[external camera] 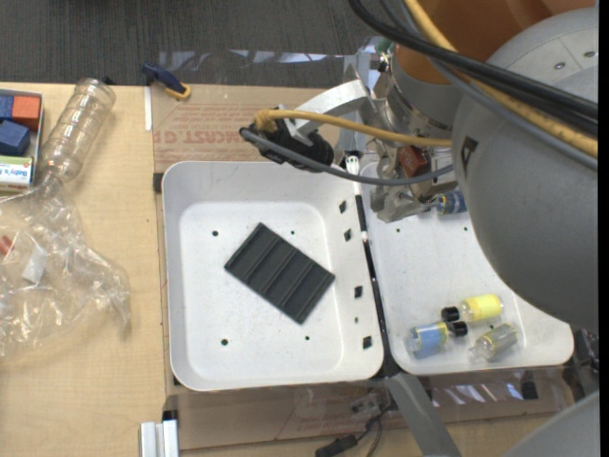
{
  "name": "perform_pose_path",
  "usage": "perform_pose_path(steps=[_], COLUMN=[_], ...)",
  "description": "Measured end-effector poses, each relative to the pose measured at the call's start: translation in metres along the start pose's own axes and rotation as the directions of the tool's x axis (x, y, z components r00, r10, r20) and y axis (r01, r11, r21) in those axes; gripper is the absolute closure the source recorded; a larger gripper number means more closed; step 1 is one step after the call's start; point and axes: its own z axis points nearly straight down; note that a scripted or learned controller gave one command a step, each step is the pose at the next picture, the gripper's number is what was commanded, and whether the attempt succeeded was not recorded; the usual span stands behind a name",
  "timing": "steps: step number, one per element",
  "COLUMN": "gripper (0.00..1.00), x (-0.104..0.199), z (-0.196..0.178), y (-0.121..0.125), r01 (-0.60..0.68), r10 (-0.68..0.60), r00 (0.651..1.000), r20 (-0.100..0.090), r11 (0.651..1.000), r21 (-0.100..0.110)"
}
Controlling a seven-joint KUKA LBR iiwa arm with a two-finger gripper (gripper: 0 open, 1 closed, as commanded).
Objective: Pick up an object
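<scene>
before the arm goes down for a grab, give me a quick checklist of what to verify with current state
1. Pickable objects in right bin: ok, yellow bulb, blue bulb and clear bulb lie near the front.
2. Bulbs spaced for a clean single grasp: not ok, they lie clustered.
3. Gripper over a target: not ok, it sits at the bin's back, away from the bulbs.
4. Finger state: cannot tell.
5. Left bin option: ok, dark ribbed panel lies flat, alone.
</scene>
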Motion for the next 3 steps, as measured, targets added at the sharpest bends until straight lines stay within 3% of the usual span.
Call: perform_pose_path(steps=[1, 2, 3], gripper=[0.00, 0.00, 0.00], x=[0.000, -0.006, 0.004], z=[0.000, 0.147, 0.232], y=[0.000, 0.019, -0.025], r01=[0.001, -0.027, -0.018], r10=[-0.001, 0.027, 0.018], r00=[1.000, 1.000, 1.000], r20=[0.001, 0.003, 0.003], r11=[1.000, 1.000, 1.000], r21=[-0.001, 0.004, 0.004])
